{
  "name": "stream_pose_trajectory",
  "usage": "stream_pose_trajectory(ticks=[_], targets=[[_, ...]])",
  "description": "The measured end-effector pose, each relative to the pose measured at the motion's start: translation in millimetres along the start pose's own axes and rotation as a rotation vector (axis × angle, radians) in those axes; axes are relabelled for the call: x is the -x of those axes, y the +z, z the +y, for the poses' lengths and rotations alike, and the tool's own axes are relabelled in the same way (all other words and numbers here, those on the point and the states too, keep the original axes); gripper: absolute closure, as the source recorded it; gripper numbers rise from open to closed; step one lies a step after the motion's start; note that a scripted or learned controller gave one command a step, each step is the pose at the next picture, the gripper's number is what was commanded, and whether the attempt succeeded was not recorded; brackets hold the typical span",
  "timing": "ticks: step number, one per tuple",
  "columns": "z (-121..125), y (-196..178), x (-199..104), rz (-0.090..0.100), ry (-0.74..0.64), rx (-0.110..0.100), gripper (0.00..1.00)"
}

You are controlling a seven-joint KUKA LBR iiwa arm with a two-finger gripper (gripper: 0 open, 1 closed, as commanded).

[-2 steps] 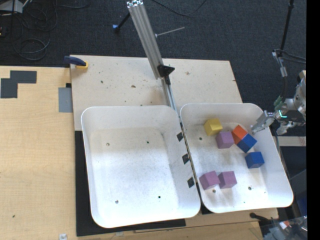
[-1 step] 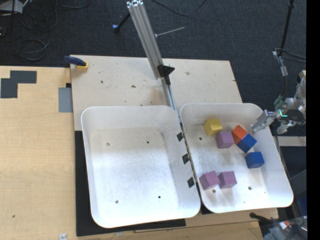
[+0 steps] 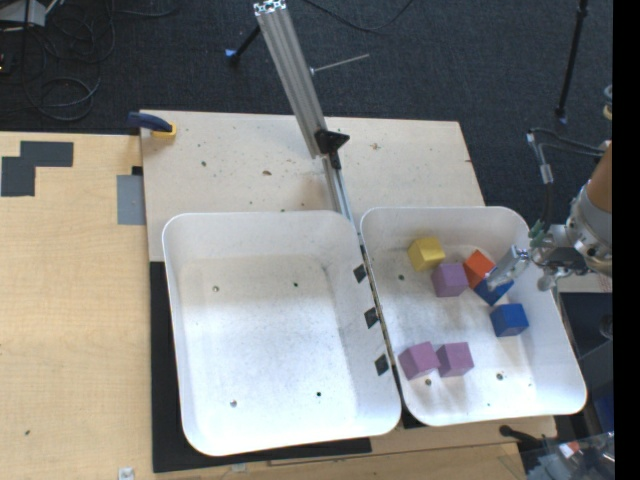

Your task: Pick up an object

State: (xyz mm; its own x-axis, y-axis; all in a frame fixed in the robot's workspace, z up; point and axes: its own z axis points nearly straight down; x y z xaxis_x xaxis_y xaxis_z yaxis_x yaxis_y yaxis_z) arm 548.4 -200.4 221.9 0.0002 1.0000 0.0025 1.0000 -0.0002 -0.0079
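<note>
Hand (image 3: 520,266) at the right rim of the right bin (image 3: 560,393), reaching in from the right, tilted down over a small blue piece (image 3: 492,291) that sits at its tip; spread or pressed together, cannot tell, nor whether the blue piece is truly pinched. Relative to the yellow cube (image 3: 426,252), taken as landmark: one orange cube (image 3: 478,265) to its right, close by the hand; one purple cube (image 3: 449,279) just below and right, touching or nearly touching the orange one; the small blue piece farther right again, just beyond the orange cube; one blue cube (image 3: 509,319) lower right, apart from the rest. Two more purple cubes, well below the yellow one and side by side: one (image 3: 418,359) almost straight down near the divider, the other (image 3: 455,357) just right of it. Count in the right bin: one yellow, one orange, three purple, two blue. Left bin (image 3: 200,238) beside it, white, speckled. Both on a pale wooden surface (image 3: 230,158), with a slanted metal rail (image 3: 292,63) above the landmark.
</note>
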Motion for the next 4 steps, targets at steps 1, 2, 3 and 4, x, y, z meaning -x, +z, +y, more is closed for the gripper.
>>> stream_pose_trajectory(ticks=[1,2,3,4], targets=[[-5,64,-4,0.001,0.002,-0.002,0.0],[-6,100,-4,-0.009,0.003,0.021,0.0],[-6,93,-3,-0.01,0.011,0.021,1.0],[-4,50,-5,-0.003,-0.004,0.009,1.0]])
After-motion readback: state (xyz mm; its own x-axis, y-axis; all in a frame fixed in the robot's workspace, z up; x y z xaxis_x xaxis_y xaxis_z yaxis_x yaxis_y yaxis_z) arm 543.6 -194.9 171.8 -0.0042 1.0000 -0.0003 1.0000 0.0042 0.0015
